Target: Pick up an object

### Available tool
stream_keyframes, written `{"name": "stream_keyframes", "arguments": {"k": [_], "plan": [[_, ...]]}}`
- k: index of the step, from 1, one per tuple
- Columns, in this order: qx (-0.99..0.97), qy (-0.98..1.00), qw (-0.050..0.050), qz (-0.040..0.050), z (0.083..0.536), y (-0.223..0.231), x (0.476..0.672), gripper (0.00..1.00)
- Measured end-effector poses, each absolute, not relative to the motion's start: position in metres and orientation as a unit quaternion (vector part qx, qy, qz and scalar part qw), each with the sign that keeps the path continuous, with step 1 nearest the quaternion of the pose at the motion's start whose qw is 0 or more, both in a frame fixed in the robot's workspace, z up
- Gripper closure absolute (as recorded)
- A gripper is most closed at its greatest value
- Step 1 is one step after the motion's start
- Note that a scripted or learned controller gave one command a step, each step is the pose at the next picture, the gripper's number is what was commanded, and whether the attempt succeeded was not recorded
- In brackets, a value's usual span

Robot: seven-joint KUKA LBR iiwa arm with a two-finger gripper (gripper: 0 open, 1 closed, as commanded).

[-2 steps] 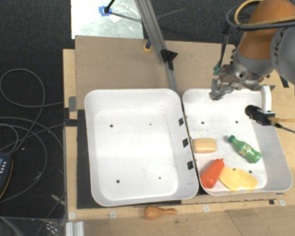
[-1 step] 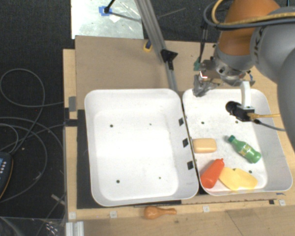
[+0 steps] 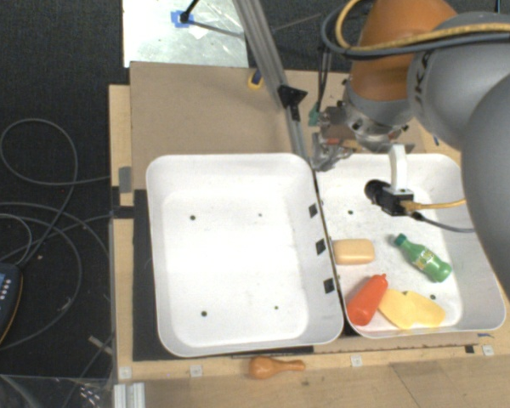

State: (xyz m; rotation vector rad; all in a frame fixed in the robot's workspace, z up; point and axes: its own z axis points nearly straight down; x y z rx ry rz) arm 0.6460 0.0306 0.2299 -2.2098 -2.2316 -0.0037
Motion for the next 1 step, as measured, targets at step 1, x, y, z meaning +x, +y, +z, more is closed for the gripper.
{"name": "stream_keyframes", "arguments": {"k": [1], "plan": [[-0.703, -0.711, 0.000, -0.0022, 0.2367, 0.0882, 0.6496, 1.00]]}}
